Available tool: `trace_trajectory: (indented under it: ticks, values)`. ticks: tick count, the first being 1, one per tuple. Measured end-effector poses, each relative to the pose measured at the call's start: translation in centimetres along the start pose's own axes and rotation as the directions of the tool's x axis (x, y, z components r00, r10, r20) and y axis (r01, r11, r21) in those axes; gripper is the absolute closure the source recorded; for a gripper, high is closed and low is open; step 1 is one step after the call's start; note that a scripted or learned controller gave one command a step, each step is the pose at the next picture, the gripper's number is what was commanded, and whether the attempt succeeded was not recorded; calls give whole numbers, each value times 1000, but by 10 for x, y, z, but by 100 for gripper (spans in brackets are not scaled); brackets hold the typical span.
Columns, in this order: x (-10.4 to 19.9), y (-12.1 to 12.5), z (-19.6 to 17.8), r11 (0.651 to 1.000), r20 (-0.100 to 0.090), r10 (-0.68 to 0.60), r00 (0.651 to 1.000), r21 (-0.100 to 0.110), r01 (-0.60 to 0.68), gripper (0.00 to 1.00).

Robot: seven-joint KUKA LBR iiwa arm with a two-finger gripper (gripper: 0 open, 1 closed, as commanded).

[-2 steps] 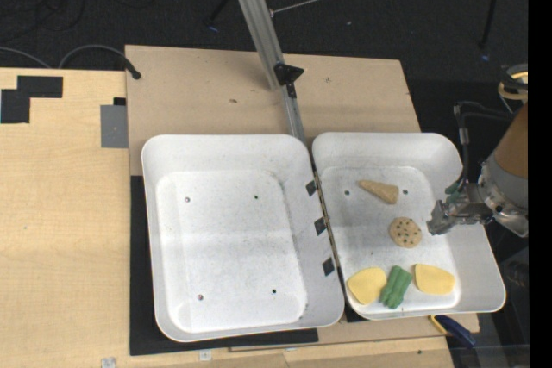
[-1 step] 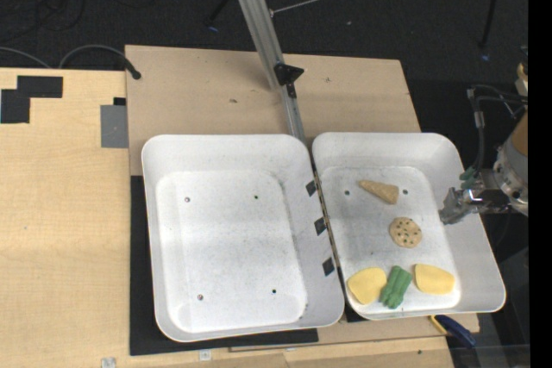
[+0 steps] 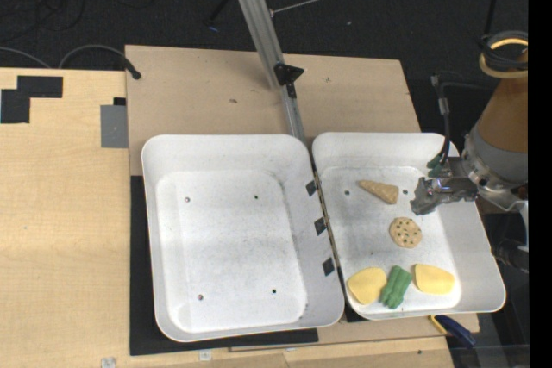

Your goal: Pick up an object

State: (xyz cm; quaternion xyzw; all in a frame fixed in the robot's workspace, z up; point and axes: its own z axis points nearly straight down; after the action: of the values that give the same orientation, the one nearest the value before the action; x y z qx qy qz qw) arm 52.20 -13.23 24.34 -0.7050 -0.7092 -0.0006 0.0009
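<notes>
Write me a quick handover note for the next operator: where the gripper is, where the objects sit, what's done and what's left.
Gripper: low over the right bin, near its right side, with nothing visible between its fingers.
Objects, all in the right bin: tan wedge just left of the gripper; round cookie below it; along the front, a yellow piece, a green piece touching it, and another yellow piece.
Left bin: holds none of these objects.
Done: arm is positioned in the right bin.
Left: grasp and lift one object; the wedge and cookie look nearest.
</notes>
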Motion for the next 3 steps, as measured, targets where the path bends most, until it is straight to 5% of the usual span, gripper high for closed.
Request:
trace_trajectory:
  ticks: [3]
  values:
    - [150, 49, -12, 1000, 1, 3, 1000, 2, -3, 100]
